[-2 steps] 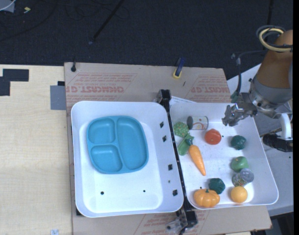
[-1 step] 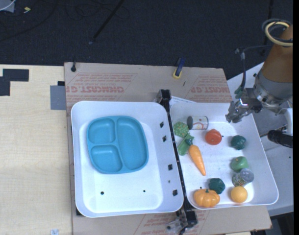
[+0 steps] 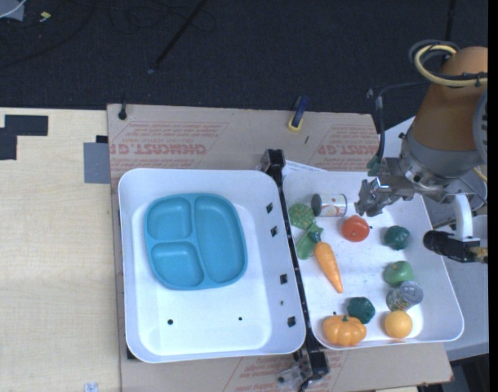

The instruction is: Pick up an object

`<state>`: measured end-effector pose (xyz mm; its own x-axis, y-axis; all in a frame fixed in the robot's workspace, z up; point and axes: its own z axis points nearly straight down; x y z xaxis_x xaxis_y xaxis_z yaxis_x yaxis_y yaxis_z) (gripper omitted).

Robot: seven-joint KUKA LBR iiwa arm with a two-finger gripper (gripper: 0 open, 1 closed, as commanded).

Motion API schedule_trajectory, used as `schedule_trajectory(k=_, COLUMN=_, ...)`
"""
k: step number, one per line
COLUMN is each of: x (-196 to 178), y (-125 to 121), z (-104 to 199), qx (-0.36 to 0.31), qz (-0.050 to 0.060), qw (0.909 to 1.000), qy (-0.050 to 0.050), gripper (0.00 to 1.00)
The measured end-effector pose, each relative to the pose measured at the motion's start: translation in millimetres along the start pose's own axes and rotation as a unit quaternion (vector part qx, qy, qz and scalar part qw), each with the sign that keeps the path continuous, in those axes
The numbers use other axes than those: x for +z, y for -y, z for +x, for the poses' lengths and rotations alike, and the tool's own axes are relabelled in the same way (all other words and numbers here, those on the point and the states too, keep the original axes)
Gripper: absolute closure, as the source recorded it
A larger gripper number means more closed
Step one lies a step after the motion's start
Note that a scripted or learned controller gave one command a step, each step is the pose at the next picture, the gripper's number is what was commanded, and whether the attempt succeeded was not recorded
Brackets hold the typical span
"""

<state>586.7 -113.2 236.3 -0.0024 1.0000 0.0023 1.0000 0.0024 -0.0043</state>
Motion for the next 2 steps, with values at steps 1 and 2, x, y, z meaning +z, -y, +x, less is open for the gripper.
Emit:
schedule_trajectory(k=1, x=8.6, y=15.7, z=52.3, qx=0.0, qz=0.001, qw=1.0, qy=0.0, gripper=1.0)
schedule_trajectory(k=2, x=15.1, y=34.2, z=98.2, qx=-0.001, qz=0.001, qw=1.0, qy=0.0, gripper=1.0)
